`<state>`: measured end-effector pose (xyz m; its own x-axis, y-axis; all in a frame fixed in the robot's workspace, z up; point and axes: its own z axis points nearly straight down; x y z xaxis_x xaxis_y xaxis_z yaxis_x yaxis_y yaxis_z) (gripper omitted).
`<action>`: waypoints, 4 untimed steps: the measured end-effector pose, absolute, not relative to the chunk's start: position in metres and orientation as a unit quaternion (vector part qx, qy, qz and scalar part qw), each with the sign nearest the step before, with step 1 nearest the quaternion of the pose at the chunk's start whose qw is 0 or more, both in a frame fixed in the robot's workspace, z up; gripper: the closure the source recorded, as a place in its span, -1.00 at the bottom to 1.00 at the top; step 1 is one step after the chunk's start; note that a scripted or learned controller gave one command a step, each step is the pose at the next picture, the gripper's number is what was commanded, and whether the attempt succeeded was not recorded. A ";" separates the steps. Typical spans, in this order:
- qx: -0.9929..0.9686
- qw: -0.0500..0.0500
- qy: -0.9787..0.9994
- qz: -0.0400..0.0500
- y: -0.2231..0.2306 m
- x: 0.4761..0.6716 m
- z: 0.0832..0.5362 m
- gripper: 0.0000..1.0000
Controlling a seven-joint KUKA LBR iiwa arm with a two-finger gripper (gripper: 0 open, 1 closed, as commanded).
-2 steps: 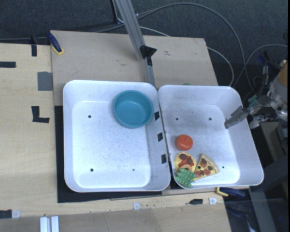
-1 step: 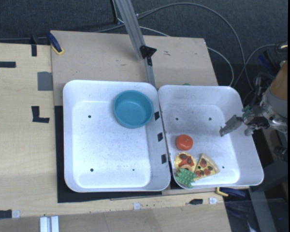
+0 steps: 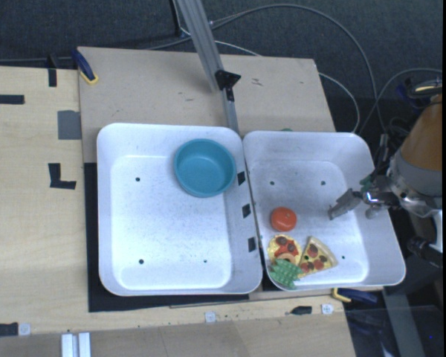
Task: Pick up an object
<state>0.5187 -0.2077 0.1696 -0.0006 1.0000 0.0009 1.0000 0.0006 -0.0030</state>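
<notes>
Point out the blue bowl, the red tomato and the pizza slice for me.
blue bowl (image 3: 204, 167), camera view, centre of its inside
red tomato (image 3: 283, 219), camera view, middle of its top
pizza slice (image 3: 316, 256), camera view, middle of the topping

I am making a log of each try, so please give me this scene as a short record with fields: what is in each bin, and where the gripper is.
left bin: blue bowl, near the back right corner
right bin: red round object; two pizza slice toys; green toy, all towards the front left
gripper: above the right bin's right side, apart from the objects
held: nothing seen between fingers
</notes>
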 end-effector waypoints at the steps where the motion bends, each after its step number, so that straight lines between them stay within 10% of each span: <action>1: -0.707 0.002 -0.708 0.001 -0.201 0.524 0.112 -1.00; 2: -0.707 0.001 -0.708 0.000 -0.201 0.525 0.124 1.00; 4: -0.707 -0.001 -0.707 -0.001 -0.198 0.538 0.235 1.00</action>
